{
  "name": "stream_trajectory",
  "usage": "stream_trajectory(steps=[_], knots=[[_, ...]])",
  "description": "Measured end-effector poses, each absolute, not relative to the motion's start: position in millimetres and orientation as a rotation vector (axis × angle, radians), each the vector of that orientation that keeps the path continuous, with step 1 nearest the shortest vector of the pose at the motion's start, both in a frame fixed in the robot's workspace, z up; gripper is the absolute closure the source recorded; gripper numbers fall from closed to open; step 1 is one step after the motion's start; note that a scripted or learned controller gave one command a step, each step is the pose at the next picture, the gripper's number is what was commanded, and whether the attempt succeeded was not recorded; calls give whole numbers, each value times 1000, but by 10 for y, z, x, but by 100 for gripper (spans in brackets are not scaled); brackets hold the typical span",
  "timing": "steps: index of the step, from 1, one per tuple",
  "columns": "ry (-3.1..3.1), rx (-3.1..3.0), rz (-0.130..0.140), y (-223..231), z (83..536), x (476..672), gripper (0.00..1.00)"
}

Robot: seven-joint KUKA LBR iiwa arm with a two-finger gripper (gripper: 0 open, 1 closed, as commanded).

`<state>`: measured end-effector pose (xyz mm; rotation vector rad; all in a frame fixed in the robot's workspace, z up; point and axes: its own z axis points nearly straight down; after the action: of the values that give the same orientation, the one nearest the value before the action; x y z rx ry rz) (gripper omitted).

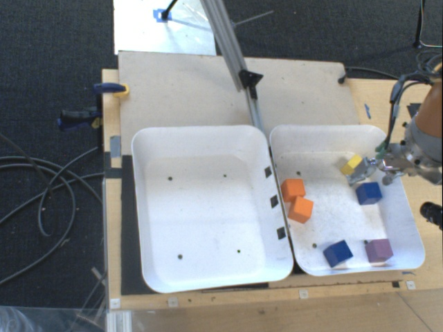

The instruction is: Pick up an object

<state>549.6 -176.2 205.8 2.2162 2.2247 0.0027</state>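
Camera view shows the pincer (361, 171) at 3 o'clock in the right bin (403, 207), beside a yellow block (351, 163); its finger state I cannot tell.

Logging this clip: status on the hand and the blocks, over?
Hand low in right bin, between yellow block and blue block. Grip unclear. Nothing lifted, nothing blocking.

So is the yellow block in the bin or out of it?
In. The yellow block sits on the floor of the right bin, near its far side, with the gripper right beside it.
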Motion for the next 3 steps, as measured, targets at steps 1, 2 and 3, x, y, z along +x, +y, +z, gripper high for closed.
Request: stream_trajectory(steps=[1,2,3], knots=[[2208,2207,16,-1102,1136,5280,0],[2227,2205,10,-824,1246,5807,0],[2219,2204,13,-1244,995,6502,0]])
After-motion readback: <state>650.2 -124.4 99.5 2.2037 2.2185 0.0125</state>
